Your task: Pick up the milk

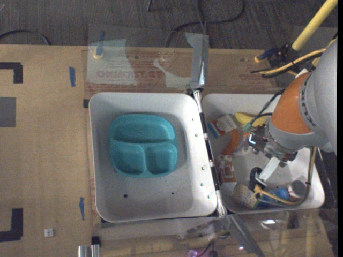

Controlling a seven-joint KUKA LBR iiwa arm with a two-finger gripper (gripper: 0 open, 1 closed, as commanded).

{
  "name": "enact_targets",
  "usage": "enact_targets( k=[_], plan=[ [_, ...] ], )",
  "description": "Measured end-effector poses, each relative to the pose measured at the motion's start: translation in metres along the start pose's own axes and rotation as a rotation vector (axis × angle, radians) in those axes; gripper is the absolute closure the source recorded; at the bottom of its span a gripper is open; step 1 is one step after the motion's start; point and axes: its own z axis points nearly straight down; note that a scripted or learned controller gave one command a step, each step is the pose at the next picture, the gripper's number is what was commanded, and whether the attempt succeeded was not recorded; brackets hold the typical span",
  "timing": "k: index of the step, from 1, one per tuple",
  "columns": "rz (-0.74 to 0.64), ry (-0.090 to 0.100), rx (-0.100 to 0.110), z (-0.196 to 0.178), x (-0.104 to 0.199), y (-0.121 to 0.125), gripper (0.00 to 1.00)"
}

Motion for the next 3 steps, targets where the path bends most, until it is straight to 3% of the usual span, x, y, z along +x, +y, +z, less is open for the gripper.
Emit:
enact_targets(
  k=[1, 2, 3],
  plan=[
    [0.11, 0.0, 0.004, 0.002, 0.008, 0.087, 0.0],
    [0.204, -0.001, 0.008, -0.187, -0.004, 0.058, 0.0],
    [0.151, 0.0, 0.01, -0.023, -0.013, -0.03, 0.0]
  ],
)
